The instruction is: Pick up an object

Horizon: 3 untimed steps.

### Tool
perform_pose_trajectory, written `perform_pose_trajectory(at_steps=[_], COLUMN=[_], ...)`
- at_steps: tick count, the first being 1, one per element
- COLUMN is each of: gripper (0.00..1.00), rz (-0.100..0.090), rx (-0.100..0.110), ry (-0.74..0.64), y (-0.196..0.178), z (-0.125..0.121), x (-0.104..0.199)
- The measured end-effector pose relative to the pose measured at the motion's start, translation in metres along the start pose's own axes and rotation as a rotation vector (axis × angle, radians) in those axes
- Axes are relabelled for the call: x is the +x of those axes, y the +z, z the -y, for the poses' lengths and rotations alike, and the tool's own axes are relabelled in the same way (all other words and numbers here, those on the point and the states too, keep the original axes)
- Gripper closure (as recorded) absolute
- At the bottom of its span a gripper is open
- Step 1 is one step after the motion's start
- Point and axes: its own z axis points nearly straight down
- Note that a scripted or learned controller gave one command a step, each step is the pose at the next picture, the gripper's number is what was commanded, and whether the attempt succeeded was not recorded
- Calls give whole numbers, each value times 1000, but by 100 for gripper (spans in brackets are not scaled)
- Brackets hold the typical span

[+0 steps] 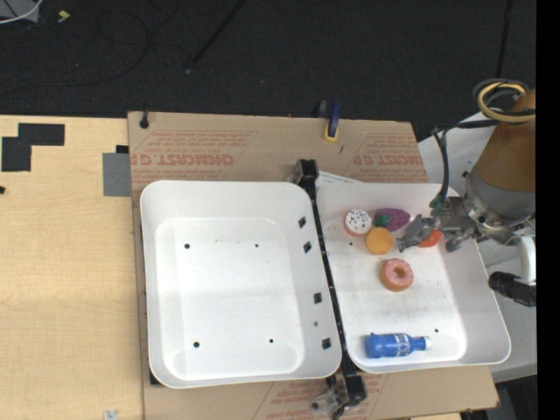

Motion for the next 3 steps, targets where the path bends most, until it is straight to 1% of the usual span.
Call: perform_pose_trajectory(at_steps=[1, 2, 3], gripper=[0, 0, 0], rz=[5, -1, 2], rx=[-5, 20, -9], ry=[-3, -10, 0], y=[102, 99, 96], z=[9, -74, -54], x=[77, 52, 13])
